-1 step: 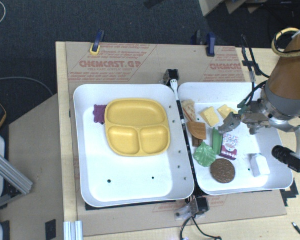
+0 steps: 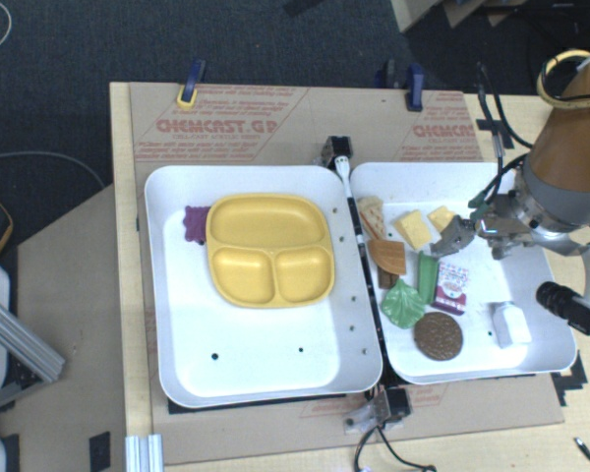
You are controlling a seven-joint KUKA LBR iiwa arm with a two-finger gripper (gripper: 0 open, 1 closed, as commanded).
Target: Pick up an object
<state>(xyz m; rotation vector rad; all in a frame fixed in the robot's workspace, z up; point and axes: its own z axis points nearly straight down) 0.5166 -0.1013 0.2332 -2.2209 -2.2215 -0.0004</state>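
the arm (image 2: pixel 568 155) is reaching in from the right and is hanging over the right bin (image 2: pixel 531 360). the fingers (image 2: pixel 456 236) are pointing left, hovering above the middle of that bin. whether they are apart or together cannot be told from this angle, and nothing is showing between them.

several candidate objects are lying in the right bin. just left of the fingers, two pale yellow blocks (image 2: pixel 413 228) are sitting side by side. further left, a tan bread-like piece (image 2: pixel 372 215) is resting near the bin's left wall, with a brown piece (image 2: pixel 387 257) just below it. directly below the fingers, a green stick (image 2: pixel 428 277) is lying beside a small white and maroon packet (image 2: pixel 452 288). below and to the left, a green leaf (image 2: pixel 403 304) is touching a round brown disc (image 2: pixel 439 335). below and to the right of the fingers, a small white block (image 2: pixel 510 324) is lying apart from the rest.

well to the left of the fingers, the left bin (image 2: pixel 246 367) is holding a yellow divided tray (image 2: pixel 270 249), with a purple object (image 2: pixel 196 223) tucked at its left edge. both bins are resting on the surface (image 2: pixel 128 264).
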